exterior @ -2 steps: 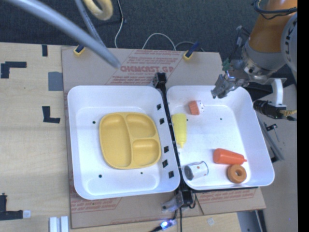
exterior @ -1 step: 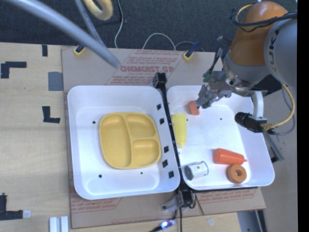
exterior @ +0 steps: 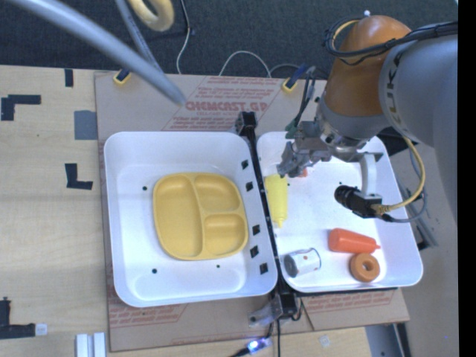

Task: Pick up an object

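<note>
One yellow corn cob (exterior: 277,199) lies lengthwise along the right bin's (exterior: 401,277) left wall, just below the gripper (exterior: 296,162), whose jaw opening cannot be told

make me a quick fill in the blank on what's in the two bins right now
The yellow divided tray lies in the ____ bin.
The carrot lies just above the ____ in the right bin.
The gripper hangs over the top end of the ____ by the divider.
The yellow tray has ____ compartments.

Missing words: left; doughnut; corn cob; three
</note>
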### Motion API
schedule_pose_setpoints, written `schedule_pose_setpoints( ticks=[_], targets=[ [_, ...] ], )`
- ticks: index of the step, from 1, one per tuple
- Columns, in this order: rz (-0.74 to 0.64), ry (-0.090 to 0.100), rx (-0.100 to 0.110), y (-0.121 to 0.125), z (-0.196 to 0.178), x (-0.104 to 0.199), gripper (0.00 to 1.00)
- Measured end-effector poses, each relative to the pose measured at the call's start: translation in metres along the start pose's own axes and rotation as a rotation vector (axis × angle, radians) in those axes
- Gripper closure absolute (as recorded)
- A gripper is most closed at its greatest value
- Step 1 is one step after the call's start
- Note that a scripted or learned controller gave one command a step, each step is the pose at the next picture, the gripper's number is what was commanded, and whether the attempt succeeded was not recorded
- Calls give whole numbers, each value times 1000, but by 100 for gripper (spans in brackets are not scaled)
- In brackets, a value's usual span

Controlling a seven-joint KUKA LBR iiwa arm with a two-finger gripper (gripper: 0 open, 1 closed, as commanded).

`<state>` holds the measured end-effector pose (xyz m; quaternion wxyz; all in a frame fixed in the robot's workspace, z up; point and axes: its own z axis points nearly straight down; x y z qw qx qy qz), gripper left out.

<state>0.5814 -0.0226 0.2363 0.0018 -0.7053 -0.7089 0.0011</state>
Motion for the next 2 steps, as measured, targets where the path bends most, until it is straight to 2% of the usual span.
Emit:
schedule_pose_setpoints(
  ticks=[1,2],
  targets=[
    [0,0,1,-21,14,48,100],
    [-3,1,0,-49,9,104,100]
  ],
)
